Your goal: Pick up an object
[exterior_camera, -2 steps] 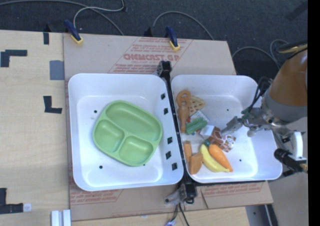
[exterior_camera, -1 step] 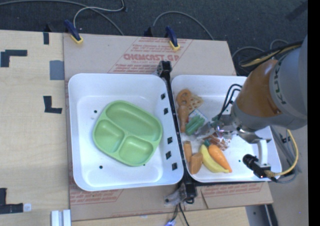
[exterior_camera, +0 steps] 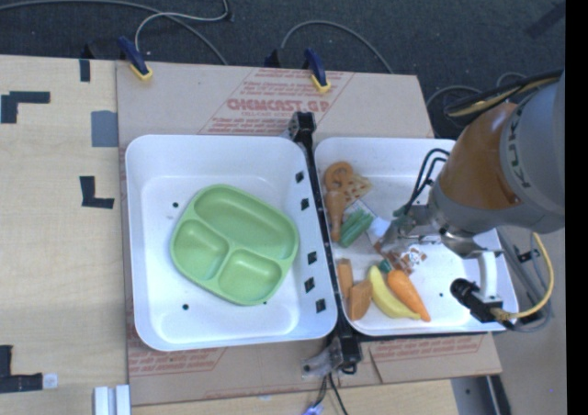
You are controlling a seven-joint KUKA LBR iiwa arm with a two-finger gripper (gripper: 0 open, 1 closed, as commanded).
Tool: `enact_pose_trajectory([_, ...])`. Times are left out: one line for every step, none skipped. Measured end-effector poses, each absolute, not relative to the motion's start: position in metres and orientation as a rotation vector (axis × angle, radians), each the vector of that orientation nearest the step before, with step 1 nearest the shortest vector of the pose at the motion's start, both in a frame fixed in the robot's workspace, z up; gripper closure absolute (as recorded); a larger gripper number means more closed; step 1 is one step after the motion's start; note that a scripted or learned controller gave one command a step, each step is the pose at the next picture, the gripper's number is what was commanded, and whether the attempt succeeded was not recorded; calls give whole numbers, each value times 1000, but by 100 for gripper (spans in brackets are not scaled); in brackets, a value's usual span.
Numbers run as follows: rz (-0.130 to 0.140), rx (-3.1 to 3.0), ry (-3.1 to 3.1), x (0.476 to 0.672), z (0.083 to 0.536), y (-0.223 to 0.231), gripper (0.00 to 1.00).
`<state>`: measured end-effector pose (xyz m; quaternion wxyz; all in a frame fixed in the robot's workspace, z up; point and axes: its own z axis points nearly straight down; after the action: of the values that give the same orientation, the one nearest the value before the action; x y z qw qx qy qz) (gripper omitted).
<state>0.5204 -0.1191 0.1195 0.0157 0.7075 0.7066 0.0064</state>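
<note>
We look down at a slant on a bench where two shallow white bins sit side by side on a sheet of brown cardboard [exterior_camera: 266, 101]. The left bin [exterior_camera: 147, 220] holds a light green divided plate [exterior_camera: 234, 243], lying flat near its middle, with three compartments facing up.

The right bin [exterior_camera: 395, 151] holds a small crowd of toy foods. A brown gingerbread figure [exterior_camera: 344, 185] lies near the bin's upper left, close to the divider between the bins. Just below it sits a green block [exterior_camera: 355, 228]. Lower down, near the front wall, we see an orange carrot [exterior_camera: 406, 292] lying slantwise, touching a yellow banana [exterior_camera: 386, 297] on its left, and beside those an orange-brown piece [exterior_camera: 359, 298] (we cannot tell what food it is).

The grey arm [exterior_camera: 514, 165] with its orange band reaches in from the right and bends down over the right bin. Its gripper [exterior_camera: 401, 241] hangs low among the objects, just above the carrot and right of the green block. We cannot tell how wide its pincer stands, nor whether anything sits between its tips; a small red-and-white item [exterior_camera: 411, 259] lies right beneath it.

Two blue clamps [exterior_camera: 317, 71] pin the cardboard's far edge.
</note>
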Motion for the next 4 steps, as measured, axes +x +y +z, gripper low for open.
enact_pose_trajectory([20, 2199, 2198, 521, 120, -119, 0])
enact_pose_trajectory([29, 2189, 2195, 584, 106, -132, 0])
enact_pose_trajectory([17, 2205, 2201, 551, 103, -128, 0])
enact_pose_trajectory([16, 2204, 2199, 542, 103, -131, 0])
